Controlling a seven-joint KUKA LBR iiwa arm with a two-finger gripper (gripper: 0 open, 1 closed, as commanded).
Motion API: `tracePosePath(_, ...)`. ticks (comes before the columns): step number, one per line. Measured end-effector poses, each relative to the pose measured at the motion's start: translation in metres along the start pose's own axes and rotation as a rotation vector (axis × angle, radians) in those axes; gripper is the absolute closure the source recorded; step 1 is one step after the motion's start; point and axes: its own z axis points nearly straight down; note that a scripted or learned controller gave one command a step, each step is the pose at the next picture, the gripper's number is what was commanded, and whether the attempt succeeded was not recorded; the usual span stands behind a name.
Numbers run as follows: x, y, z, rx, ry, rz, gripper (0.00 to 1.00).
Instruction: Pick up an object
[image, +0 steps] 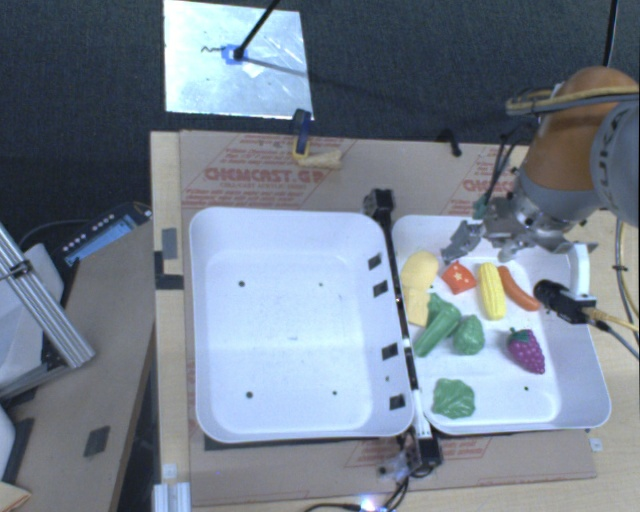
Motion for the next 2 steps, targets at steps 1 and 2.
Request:
tracePosePath(1,-0.013,-0.046,0.118,0.008,0.002,0.005,0.0)
tracePosePath(2,0.01,0.011,0.11,-0.005,-0.011,-0.001,0.0)
